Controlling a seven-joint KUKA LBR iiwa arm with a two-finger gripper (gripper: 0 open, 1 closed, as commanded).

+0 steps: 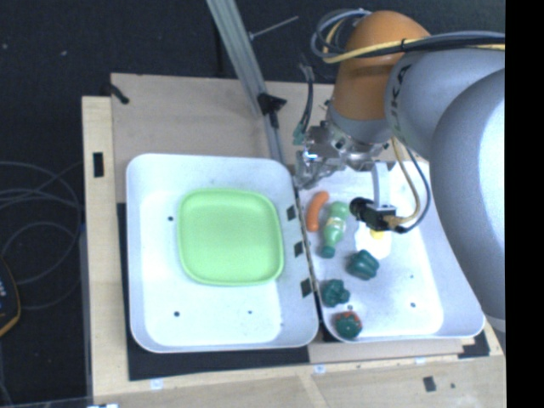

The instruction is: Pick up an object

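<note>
The right bin (425,304) holds several small objects along its left side: an orange carrot-like piece (316,210), a pale green bottle (332,226), a green pepper-like piece (364,265), a dark green piece (334,293) and a red and green piece (347,321) at the near rim. A white and yellow piece (375,242) lies beside the bottle. My gripper (310,170) hangs over the bin's far left corner, just above the carrot. Nothing shows between its fingers.
A light green square plate (229,235) lies in the left bin (153,313). A grey metal bar (242,58) slants down from the top to the divider between the bins. The arm's grey body covers the right bin's far right side.
</note>
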